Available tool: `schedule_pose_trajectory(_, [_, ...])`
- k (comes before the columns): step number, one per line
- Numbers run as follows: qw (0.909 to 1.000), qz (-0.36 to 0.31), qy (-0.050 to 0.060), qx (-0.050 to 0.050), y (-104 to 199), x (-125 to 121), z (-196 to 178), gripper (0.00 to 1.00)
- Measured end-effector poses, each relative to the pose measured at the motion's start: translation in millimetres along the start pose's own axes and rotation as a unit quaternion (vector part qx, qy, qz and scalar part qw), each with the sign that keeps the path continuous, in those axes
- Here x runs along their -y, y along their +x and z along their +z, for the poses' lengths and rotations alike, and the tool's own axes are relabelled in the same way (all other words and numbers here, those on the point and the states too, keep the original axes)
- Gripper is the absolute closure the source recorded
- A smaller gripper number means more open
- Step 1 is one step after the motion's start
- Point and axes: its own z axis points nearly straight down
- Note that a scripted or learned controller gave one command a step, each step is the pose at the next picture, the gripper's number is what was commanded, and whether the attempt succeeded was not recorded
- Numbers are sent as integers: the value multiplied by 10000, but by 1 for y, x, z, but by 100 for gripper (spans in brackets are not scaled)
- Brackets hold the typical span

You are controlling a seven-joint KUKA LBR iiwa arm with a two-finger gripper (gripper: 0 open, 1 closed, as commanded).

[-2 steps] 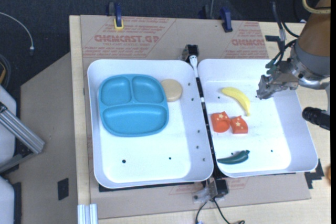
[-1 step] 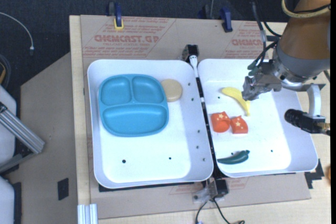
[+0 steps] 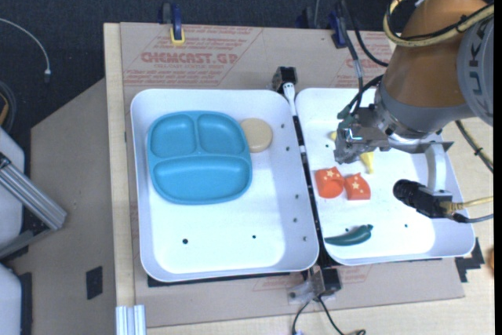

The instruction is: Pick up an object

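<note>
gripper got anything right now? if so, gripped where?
Cannot tell. The gripper is low in the right bin, over a yellow piece, just above the two red pieces. Nothing is visibly between its fingers.

Left of centre in the frame, a white bin [image 3: 157,247] holding a blue three-part plate [image 3: 200,157], with a tan round disc [image 3: 256,135] just beside its upper right corner. Underneath, a brown board [image 3: 125,67] with red lettering, and a blue clamp [image 3: 177,21] on its top edge.
</note>
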Motion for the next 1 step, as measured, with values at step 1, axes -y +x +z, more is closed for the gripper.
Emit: schedule_pose_trajectory(1, [10000, -6, 2, -1, 62, 11, 9, 100])
